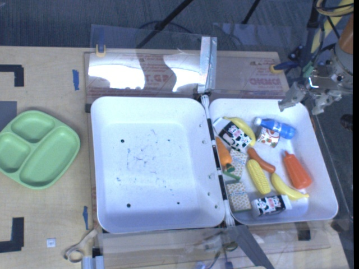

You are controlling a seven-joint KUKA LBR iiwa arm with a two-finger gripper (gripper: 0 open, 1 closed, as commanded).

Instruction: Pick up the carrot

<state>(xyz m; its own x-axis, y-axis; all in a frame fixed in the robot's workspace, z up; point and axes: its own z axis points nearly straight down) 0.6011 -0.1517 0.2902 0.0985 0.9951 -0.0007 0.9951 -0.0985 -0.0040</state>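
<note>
Lying against the right bin's (322, 203) left wall, the carrot (223, 153) sits just beside a black-and-white carton (235, 135) and a corn cob (258, 175). The gripper (305, 101) hangs over the bin's far right corner, fingers spread apart, holding nothing.

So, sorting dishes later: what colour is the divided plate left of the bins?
The divided plastic plate is light green, seen clearest in the camera view.

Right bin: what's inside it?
The right bin holds a carrot by its left wall, corn, two bananas, an orange bottle, a blue bottle and two cow-print cartons. Whatever lies beneath them is covered.
</note>
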